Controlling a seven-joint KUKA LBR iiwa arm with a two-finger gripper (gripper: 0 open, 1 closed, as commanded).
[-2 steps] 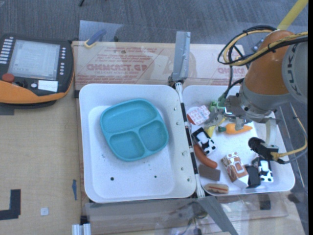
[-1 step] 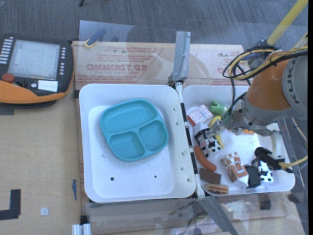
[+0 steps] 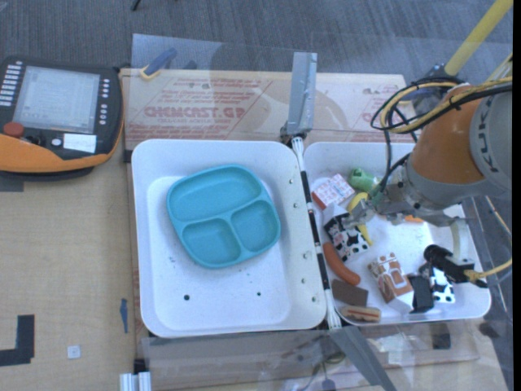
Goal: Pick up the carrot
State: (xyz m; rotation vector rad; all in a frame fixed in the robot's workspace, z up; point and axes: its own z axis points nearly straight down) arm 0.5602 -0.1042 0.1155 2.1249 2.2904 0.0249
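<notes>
Worktop: your two shallow white bins point(image 3: 155, 243) sit side by side | left: turquoise divided plate point(image 3: 222, 216) | right: pincer point(image 3: 368, 208) among toys, grip state cannot be told

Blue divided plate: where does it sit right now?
The blue divided plate lies in the camera view's left white bin, near its centre, left of the toy-filled bin.

A turquoise divided plate point(image 3: 222, 216) lies in the left bin point(image 3: 155, 300).
</notes>
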